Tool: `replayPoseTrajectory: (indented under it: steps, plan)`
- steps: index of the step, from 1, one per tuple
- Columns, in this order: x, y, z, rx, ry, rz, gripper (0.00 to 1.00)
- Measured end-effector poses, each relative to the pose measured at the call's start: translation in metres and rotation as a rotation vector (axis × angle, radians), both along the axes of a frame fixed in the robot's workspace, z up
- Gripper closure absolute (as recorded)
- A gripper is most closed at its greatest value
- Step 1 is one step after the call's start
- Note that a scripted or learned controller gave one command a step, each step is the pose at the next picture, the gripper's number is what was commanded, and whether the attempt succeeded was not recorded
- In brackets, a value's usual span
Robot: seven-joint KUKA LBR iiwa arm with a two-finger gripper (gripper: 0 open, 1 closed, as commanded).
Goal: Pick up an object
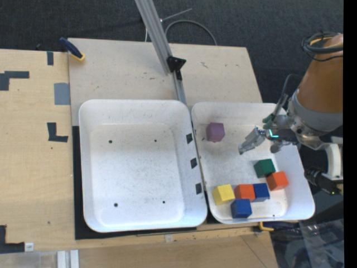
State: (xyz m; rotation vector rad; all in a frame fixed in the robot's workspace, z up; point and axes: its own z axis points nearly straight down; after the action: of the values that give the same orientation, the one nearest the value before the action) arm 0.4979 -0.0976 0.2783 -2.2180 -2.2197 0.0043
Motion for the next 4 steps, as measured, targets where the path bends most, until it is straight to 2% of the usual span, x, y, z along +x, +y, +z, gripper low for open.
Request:
replayPoseTrajectory:
  steps: [1,4]
  plan:
    - [0.0,0.0,0.002,-0.001,-0.003,0.001,0.0]
    - [0.011,0.002,-0.148,0.0,0.003,0.0,0.0]
